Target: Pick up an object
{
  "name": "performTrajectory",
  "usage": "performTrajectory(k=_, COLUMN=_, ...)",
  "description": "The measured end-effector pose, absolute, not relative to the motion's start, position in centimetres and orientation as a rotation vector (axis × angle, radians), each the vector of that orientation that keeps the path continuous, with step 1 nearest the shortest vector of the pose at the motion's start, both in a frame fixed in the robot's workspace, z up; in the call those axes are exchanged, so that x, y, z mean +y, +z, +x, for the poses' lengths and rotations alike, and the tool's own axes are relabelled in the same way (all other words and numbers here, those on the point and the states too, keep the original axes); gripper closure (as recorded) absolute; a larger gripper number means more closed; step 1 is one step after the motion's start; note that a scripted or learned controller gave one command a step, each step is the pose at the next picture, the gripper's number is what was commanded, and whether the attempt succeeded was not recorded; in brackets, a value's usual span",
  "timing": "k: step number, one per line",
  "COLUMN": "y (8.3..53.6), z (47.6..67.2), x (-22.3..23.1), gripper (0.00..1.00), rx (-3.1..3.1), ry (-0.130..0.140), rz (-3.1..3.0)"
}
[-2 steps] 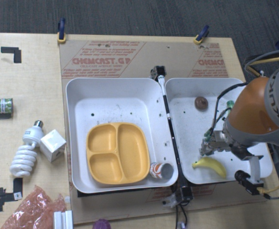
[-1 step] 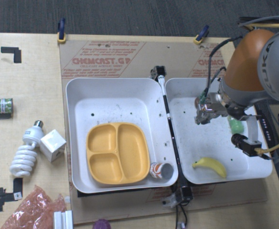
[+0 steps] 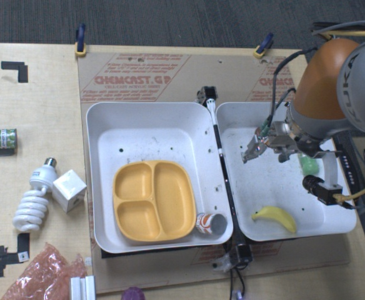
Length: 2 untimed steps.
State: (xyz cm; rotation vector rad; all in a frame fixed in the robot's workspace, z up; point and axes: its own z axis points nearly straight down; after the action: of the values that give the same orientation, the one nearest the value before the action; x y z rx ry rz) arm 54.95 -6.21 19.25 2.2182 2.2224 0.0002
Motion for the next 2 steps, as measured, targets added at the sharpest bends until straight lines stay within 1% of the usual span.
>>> performTrajectory(k=1, y=12.4, z=57.8, x=-11.3, gripper=0.0, rx=2.221, ry=-0.001, rz=2.221)
performTrajectory(k=2, y=9.2, z=54.4, x=-9.8, gripper=0.0, rx=2.22, ry=0.0, rz=2.223)
